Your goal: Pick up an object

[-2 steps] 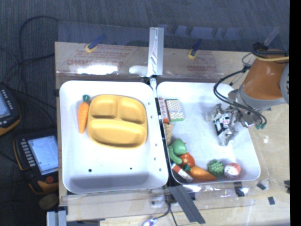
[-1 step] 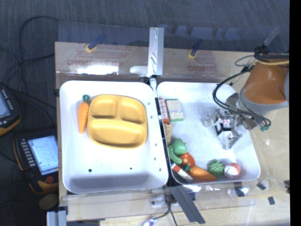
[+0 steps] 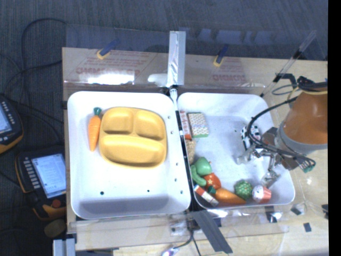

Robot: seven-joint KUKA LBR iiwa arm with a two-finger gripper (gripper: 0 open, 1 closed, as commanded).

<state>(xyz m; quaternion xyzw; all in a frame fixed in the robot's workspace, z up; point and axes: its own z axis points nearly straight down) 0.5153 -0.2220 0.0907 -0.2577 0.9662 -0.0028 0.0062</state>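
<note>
Dark carpet surrounds the bench (image 3: 256,71), which bears two white bins. Left bin (image 3: 80,196): a yellow divided tray (image 3: 133,136) with a toy carrot (image 3: 94,130) just beside its left edge. Right bin (image 3: 224,103): a patterned box (image 3: 198,125) near the dividing wall, and toy vegetables (image 3: 213,188) clustered along the near wall. The gripper (image 3: 258,167), fingers spread and pinching nothing, hangs over the right bin, above the small red-and-white toy (image 3: 260,193).

One fixed overhead camera — slanted down on both bins (image 3: 128,204).
</note>
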